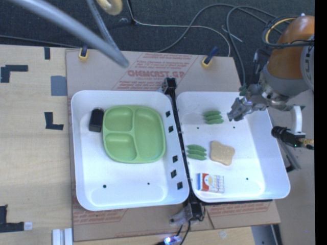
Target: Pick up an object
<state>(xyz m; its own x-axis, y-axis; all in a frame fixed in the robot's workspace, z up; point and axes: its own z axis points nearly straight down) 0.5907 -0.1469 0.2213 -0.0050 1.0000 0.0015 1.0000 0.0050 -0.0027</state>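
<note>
Hovering over the far right part of the right bin, the gripper has nothing visible between its fingertips; whether they are spread or closed cannot be told. A green pea pod lies just beside the tips, a second pod, bread slice and small carton nearer the camera.

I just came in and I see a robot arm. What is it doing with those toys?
The robot arm is trying to pick something up. Its gripper hangs over the right bin, close to a green pea pod. It holds nothing yet. Another green pod, a slice of toast and a small carton lie there too. The left bin has a green plate and a black block.
</note>
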